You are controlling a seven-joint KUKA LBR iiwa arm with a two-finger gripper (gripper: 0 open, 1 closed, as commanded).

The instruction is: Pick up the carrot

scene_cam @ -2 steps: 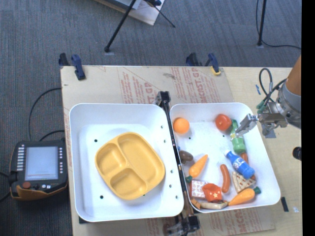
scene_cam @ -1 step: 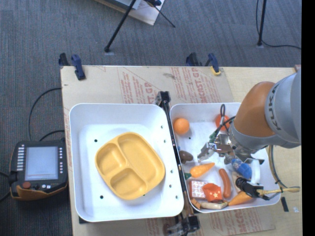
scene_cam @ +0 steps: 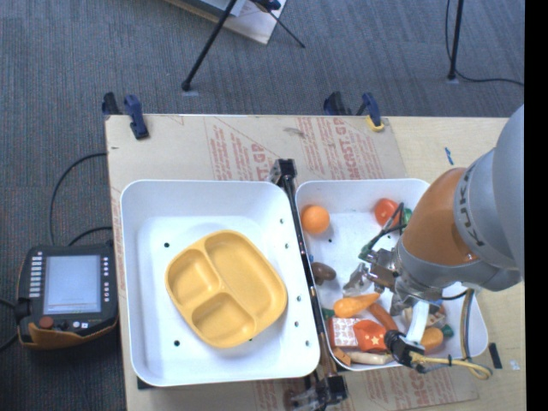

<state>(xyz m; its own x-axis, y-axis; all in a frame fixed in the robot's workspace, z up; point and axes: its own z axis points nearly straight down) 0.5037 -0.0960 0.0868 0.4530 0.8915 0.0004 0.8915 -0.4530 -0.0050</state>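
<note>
The carrot (scene_cam: 355,305) is an orange tapered piece lying almost level in the lower middle of the right bin (scene_cam: 342,197). My gripper (scene_cam: 366,276) hangs just above and slightly right of its thick end, below the grey wrist and the orange band. I see nothing held in it. A second, darker orange stick (scene_cam: 383,317) lies slanted right beside the carrot, partly under the wrist.
In the right bin lie an orange ball (scene_cam: 315,219), a red tomato (scene_cam: 385,211), a brown piece (scene_cam: 324,272), a red packet (scene_cam: 364,336) and a pale sausage (scene_cam: 366,360). The left bin (scene_cam: 145,229) holds a yellow divided plate (scene_cam: 224,288). A cable (scene_cam: 445,362) trails over the right bin's front rim.
</note>
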